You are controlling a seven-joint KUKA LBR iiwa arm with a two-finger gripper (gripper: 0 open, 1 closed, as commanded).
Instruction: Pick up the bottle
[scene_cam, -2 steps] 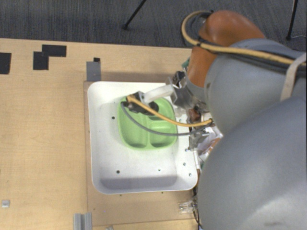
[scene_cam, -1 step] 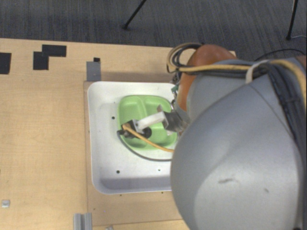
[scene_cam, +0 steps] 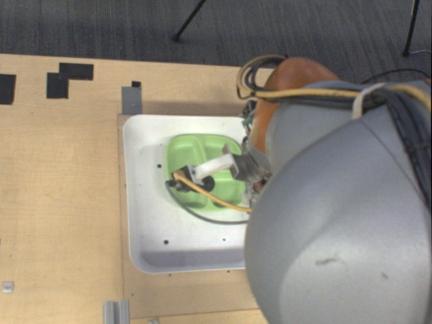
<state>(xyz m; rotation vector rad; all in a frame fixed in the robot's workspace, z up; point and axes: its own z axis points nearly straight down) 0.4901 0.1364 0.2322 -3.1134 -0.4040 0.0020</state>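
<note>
arm [scene_cam: 337,201]: seen reaching in from the right, with much of the white bin [scene_cam: 135,201] covered
gripper [scene_cam: 244,169]: held low over the right edge of the green tray [scene_cam: 196,150]
gripper state: cannot be told, the tip is hidden by the wrist
green tray: set inside the white bin, toward its far side
bottle: position cannot be told

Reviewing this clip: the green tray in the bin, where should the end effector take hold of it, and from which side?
On the green tray, probably the raised rim at its far edge, pinched across from straight above. It lies flat in the white bin and looks too wide to span; its right part is hidden under the arm.
</note>
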